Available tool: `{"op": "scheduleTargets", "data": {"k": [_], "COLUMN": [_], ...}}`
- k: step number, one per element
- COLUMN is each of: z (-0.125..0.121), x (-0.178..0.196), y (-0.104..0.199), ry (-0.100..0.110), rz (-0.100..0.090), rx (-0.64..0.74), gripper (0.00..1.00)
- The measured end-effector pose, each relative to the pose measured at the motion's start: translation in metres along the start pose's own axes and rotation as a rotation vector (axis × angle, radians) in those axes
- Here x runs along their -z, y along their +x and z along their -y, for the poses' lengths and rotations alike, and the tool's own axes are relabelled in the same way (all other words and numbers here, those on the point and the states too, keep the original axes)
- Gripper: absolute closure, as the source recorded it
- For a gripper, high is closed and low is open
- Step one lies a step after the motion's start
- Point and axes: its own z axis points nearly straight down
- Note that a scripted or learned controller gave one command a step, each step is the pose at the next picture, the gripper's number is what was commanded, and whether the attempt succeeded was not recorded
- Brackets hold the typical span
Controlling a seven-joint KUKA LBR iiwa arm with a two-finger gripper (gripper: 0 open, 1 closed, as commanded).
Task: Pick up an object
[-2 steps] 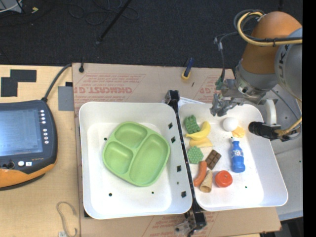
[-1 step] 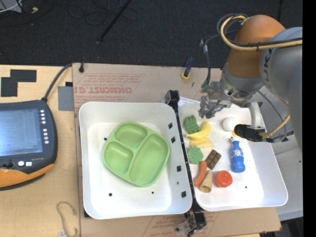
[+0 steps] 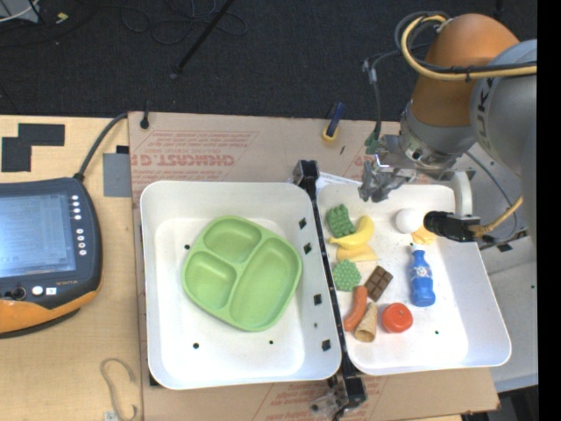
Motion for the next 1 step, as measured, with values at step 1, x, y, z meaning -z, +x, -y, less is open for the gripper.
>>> {"op": "scheduleTargets", "data": {"k": [1], "z": [0.0047], "x": [0.0000], "y": [-0.0004], "ry": [0.004], "rz": [0.000], "rx": [-0.002], "gripper": [1.00]}}
